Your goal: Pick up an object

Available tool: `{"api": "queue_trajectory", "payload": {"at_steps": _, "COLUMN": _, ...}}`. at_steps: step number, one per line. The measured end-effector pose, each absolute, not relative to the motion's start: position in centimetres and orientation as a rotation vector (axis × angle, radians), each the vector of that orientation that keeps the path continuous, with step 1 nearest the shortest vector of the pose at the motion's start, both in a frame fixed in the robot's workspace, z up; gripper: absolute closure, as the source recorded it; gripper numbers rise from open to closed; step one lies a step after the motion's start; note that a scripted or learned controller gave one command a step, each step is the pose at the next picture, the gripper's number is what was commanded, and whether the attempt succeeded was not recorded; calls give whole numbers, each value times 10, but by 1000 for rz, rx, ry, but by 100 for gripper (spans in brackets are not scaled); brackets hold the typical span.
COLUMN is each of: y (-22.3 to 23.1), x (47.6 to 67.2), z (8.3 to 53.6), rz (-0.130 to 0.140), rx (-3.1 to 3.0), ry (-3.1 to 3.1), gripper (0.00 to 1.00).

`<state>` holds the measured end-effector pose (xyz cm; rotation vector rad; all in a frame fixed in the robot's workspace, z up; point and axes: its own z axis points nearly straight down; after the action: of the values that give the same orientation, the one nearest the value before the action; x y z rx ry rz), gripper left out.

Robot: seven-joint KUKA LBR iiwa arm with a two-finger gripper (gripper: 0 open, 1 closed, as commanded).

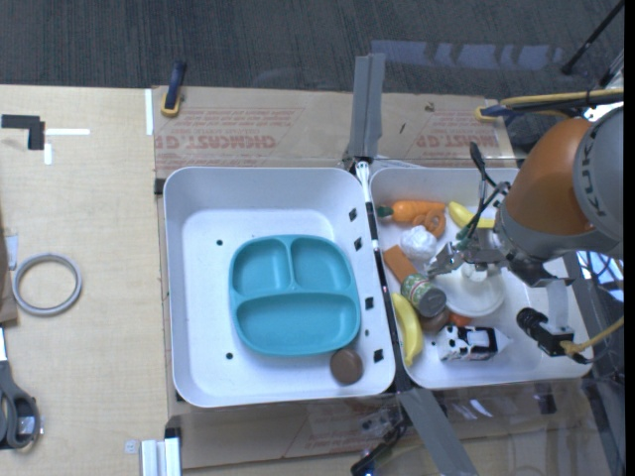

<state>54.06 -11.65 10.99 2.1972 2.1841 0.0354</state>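
The right bin (pixel 516 367) holds a heap of small items: an orange carrot (pixel 417 209), a small yellow piece (pixel 458 213), a white crumpled item (pixel 422 241), a green-labelled can (pixel 425 296), a banana (pixel 407 327) and a black-and-white box (pixel 468 341). My gripper (pixel 458 258) hangs low over the middle of this heap, just above a white bottle-like item (pixel 476 291), to the right of the crumpled item. The arm's grey and orange wrist (pixel 551 191) hides the bin's right side. I see nothing clearly lifted.
The left bin (pixel 193 216) holds a teal divided plate (pixel 294 294) and a brown round thing (pixel 346 366) by its front right corner. On the bench to the left lie a tape roll (pixel 45 284) and scissors (pixel 15 419). Cardboard (pixel 258 127) lies under both bins.
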Motion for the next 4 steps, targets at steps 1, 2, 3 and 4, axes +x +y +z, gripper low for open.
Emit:
{"api": "queue_trajectory", "payload": {"at_steps": 1, "y": -104, "x": 533, "z": 109, "rz": 34, "rx": 2199, "ry": 2183, "gripper": 0}}
{"api": "queue_trajectory", "payload": {"at_steps": 2, "y": -102, "x": 515, "z": 109, "rz": 40, "rx": 2195, "ry": 2188, "gripper": 0}}
{"api": "queue_trajectory", "payload": {"at_steps": 3, "y": -99, "x": 493, "z": 108, "rz": 42, "rx": 2193, "ry": 2183, "gripper": 0}}
{"api": "queue_trajectory", "payload": {"at_steps": 4, "y": -99, "x": 493, "z": 118, "rz": 43, "rx": 2197, "ry": 2184, "gripper": 100}}
